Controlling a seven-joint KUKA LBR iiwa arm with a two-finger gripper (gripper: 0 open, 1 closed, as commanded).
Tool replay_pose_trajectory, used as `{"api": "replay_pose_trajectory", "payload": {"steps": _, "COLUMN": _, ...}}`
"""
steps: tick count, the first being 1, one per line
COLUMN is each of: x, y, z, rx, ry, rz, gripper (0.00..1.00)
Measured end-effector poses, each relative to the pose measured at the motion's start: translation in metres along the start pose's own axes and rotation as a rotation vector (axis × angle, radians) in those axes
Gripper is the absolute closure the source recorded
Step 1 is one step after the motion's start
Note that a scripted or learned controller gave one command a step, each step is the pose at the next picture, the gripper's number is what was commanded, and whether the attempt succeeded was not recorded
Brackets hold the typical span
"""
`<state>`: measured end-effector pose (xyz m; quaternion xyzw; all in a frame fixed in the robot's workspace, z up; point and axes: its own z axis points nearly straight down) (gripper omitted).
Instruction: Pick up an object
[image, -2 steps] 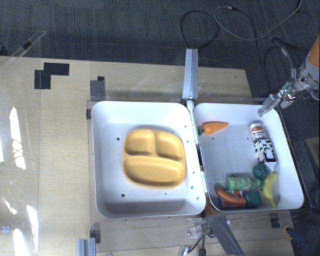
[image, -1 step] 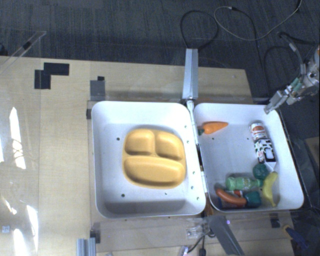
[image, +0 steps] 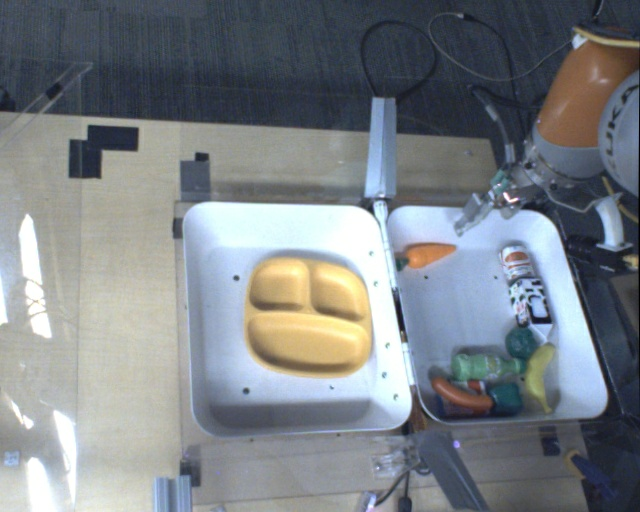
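We see the gripper, its fingers spread and empty, poised at the right bin's twelve o'clock rim, the carrot at seven o'clock its likely target, calling for descent.

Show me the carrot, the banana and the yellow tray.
carrot (image: 430, 255): camera view, middle of its orange body.
banana (image: 541, 378): camera view, middle of its curve.
yellow tray (image: 306, 314): camera view, ridge between its compartments.
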<state>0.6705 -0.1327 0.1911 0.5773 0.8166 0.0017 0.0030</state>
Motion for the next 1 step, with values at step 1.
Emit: {"api": "replay_pose_trajectory", "payload": {"steps": 1, "x": 0.0315, "y": -0.0011, "z": 0.09, "rx": 0.0, "ry": 0.0, "rz": -0.247, "gripper": 0.0}}
